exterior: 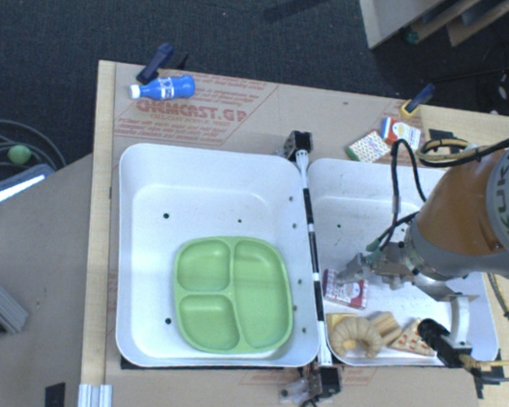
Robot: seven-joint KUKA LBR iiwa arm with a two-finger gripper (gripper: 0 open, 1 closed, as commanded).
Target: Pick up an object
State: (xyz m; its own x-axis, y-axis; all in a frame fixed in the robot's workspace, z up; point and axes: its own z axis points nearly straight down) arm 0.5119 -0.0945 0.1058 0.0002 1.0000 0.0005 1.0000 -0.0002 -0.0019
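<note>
In the right bin (356, 186), a small red-and-white packet (345, 293) lies flat near the dividing wall. In front of it sit a tan croissant-shaped toy (356, 335), a small bread piece (388, 324) and a pizza-slice toy (416, 341). My gripper (356, 271) hangs low over the packet's upper edge, at the end of the grey arm with its orange band (462, 206). It looks close to the packet, and nothing is lifted off the bin floor.
The left bin (149, 178) holds a green divided plate (231, 293). A black clamp bar (310, 236) runs between the bins. Behind the bins, a blue-and-white bottle (163, 86) and small cards (383, 139) lie on the bench. Cables trail at the right.
</note>
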